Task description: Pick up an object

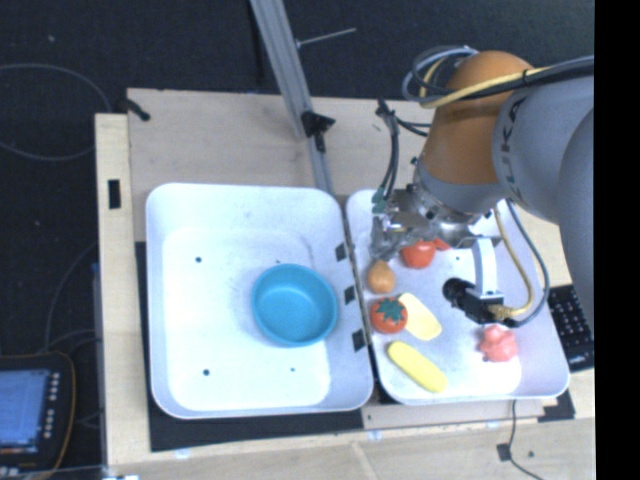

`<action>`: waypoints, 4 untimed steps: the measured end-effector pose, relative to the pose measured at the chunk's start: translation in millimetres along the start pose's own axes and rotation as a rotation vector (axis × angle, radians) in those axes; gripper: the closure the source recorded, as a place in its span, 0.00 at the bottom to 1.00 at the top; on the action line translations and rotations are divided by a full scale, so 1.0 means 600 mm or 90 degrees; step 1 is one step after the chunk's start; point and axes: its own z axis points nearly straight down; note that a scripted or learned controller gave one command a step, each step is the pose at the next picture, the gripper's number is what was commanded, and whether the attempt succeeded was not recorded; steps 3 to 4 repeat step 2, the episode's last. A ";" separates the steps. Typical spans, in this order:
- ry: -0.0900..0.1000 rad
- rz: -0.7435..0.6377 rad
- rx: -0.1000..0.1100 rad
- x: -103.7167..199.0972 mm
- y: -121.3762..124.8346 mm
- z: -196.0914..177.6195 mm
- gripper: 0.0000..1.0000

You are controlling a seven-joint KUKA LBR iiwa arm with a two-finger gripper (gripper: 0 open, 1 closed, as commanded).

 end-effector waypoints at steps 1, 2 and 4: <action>-0.001 0.000 -0.002 0.073 0.014 0.002 1.00; -0.001 0.000 -0.001 0.146 0.018 -0.010 1.00; -0.001 0.000 -0.001 0.146 0.018 -0.010 1.00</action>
